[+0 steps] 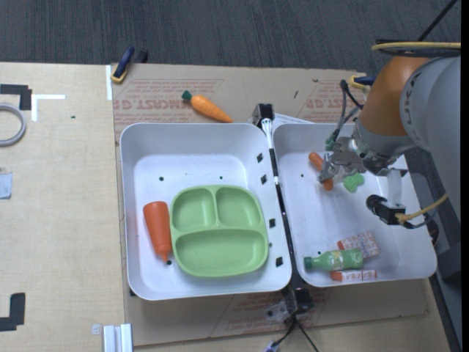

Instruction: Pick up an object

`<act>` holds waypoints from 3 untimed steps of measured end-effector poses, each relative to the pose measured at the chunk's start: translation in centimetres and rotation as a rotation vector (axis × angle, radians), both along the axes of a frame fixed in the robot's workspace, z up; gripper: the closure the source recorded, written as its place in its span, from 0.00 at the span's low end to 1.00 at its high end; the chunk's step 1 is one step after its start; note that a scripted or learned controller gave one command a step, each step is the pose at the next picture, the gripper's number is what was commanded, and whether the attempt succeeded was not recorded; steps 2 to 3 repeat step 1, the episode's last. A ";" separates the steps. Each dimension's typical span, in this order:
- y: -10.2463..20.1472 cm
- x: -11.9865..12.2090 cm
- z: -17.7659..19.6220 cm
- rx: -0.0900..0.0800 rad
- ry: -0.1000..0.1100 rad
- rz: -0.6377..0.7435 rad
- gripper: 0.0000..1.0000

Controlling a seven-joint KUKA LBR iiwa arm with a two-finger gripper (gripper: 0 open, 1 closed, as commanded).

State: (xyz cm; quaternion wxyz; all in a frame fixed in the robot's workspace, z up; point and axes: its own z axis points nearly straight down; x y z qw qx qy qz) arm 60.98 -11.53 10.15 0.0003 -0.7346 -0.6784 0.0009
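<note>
Gripper [333, 169], state indiscernible, hovered right of centre over small orange toy [316, 160]: likely light, rigid, slippery; best grasped mid-body.

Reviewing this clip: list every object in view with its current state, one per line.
Gripper: low in the right bin, beside small orange piece; grasp unclear.
Green piece: lying by the gripper.
Green bottle: on its side, near front wall.
Red-and-white packet: lying flat beside the bottle.
Green divided plate: upright in left bin, compartments bare.
Orange cylinder: lying left of the plate.
Toy carrot: on cardboard, outside both bins.
</note>
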 end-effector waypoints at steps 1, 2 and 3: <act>1.8 -1.6 12.7 0.000 -0.002 0.214 1.00; 1.8 -1.6 12.7 0.000 -0.002 0.214 1.00; 1.8 -1.6 12.7 0.000 -0.002 0.214 1.00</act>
